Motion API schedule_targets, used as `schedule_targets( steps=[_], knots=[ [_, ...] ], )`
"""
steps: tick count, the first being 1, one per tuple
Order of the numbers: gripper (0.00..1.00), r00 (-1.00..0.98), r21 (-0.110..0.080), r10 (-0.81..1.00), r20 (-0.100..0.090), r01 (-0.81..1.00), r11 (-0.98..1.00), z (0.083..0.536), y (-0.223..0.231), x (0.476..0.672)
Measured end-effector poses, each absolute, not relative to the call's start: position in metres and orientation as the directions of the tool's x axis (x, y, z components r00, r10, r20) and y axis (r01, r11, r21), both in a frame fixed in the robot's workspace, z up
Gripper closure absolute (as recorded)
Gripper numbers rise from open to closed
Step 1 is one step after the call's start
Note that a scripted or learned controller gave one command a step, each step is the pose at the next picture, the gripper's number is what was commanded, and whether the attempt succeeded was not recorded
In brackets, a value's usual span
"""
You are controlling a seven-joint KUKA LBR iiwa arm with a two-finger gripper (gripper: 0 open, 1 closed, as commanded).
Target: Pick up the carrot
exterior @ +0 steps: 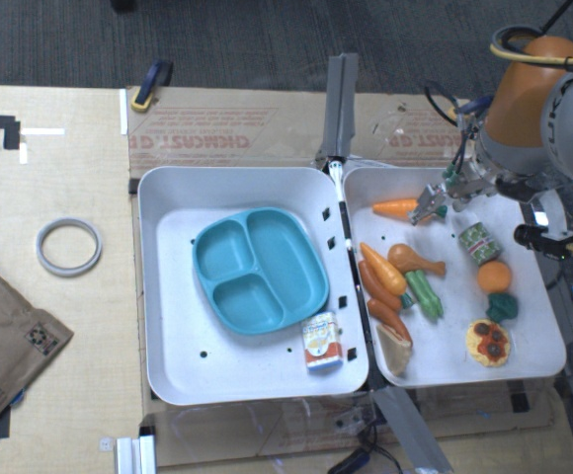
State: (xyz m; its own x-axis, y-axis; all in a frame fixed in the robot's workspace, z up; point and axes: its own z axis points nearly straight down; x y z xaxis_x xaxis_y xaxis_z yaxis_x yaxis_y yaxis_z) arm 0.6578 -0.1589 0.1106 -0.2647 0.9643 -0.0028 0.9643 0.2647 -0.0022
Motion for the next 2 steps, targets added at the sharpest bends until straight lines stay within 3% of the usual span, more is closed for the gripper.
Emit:
schedule_targets(
  steps=[1,2],
  knots=[
    [0.0,-0.018,0.0,1.0,-0.001,1.0,0.018,0.0924,-0.1226,0.659],
    [0.0,0.201,-0.02,0.979,-0.001,0.979,-0.201,0.0881,-0.1207,0.6544]
  ],
)
